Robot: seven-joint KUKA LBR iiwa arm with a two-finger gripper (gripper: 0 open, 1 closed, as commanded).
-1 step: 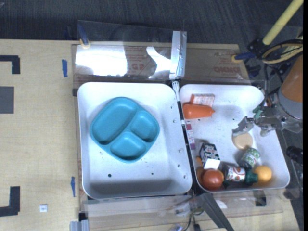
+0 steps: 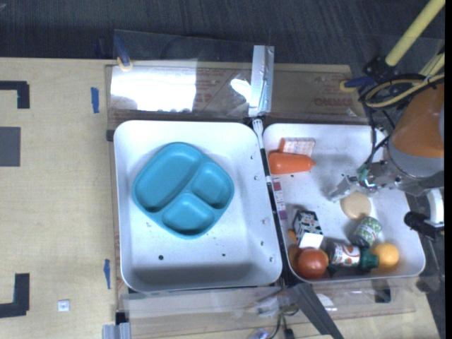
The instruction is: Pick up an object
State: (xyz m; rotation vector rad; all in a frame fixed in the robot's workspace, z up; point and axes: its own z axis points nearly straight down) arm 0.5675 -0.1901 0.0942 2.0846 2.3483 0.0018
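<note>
In the camera view, the gripper [image 2: 346, 187] hangs over the right bin [image 2: 332, 154], its fingers spread open with nothing between them. Just beside it, on the side nearer the camera, lies a pale round object [image 2: 356, 205], close to the fingertips, though I cannot tell whether it touches them.

The other things sit around that pale object in the same bin. Beyond it, toward the divider between the bins, an orange carrot-like piece [image 2: 289, 163] lies against a small printed box [image 2: 297, 146]. Nearer the camera stand a green-labelled can [image 2: 367, 230], a small orange ball [image 2: 386, 255], a bottle lying on its side [image 2: 347, 256], a red tomato [image 2: 311, 262] and a black-and-white carton [image 2: 306, 224].

The left bin [image 2: 141, 256], well apart from the pale object, holds a blue divided plate [image 2: 183, 188].
</note>
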